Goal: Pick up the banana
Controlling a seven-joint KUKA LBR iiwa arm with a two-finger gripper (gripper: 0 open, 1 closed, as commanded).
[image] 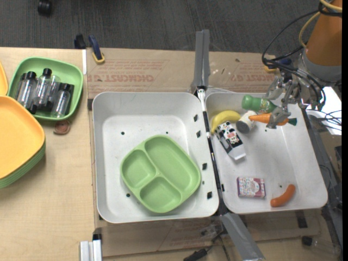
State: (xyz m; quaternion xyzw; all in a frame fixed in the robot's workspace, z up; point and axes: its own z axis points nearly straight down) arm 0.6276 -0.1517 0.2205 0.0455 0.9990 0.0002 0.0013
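Observation:
The yellow banana [225,117] lies in the back left corner of the right bin [304,167], curved, next to the bin's left wall. A black and white box [230,139] rests just in front of it. My gripper [278,110] hangs over the back of the right bin, about a hand's width to the right of the banana. It is right above an orange carrot [263,118] and beside a green bottle [253,103]. Nothing of the banana is in the gripper.
A pink card pack [250,187] and an orange sausage [283,195] lie near the right bin's front. The left bin [109,145] holds a green divided plate [160,173]. Off to the left are a green tray of bottles [45,88] and stacked orange plates [16,140].

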